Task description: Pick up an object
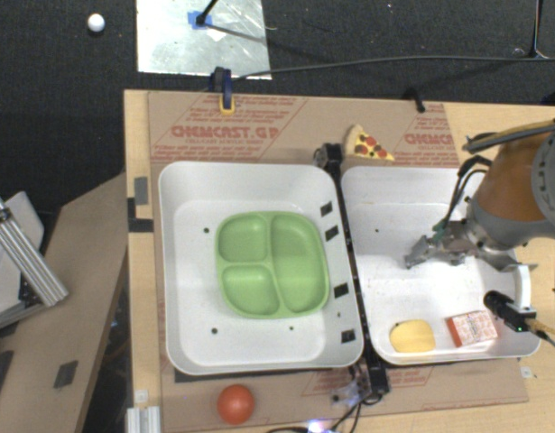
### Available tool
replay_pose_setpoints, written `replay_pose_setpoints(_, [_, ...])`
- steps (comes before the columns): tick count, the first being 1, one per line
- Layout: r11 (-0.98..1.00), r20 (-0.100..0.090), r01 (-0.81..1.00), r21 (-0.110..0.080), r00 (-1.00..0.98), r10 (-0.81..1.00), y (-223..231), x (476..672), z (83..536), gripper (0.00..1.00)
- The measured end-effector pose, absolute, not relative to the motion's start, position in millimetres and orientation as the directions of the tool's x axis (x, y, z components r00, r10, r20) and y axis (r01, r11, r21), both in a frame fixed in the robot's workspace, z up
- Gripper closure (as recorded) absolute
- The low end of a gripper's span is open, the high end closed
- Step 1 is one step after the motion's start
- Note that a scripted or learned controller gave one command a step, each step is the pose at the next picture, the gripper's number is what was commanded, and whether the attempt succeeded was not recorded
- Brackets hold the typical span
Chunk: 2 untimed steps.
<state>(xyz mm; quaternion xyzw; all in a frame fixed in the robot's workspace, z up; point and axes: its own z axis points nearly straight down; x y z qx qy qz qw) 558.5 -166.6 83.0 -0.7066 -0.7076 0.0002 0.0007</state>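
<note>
My gripper (420, 253) hangs low over the middle of the right bin (385, 207), reaching in from the right, with bare white floor under it. A yellow rounded object (412, 336) lies at that bin's front edge, below and a little left of the gripper. Beside it on the right lies a red and white packet (472, 328). Nothing shows between the gripper's tips. A green divided plate (272, 263) sits in the middle of the left bin (189, 332).
A toy pizza slice (369, 143) lies on the cardboard behind the bins. In front of the left bin a red ball (235, 403) rests on the bench. A small white ball (97, 23) sits far back left. The black divider (342, 242) runs between the bins.
</note>
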Motion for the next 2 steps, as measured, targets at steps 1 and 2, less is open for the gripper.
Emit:
replay_pose_setpoints(1, [0.002, -0.001, 1.000, 0.004, -0.002, 1.000, -167, 560.0, 96, 1.00])
replay_pose_setpoints(2, [0.004, -0.002, 1.000, 0.006, -0.004, 1.000, -170, 568.8, 142, 1.00])
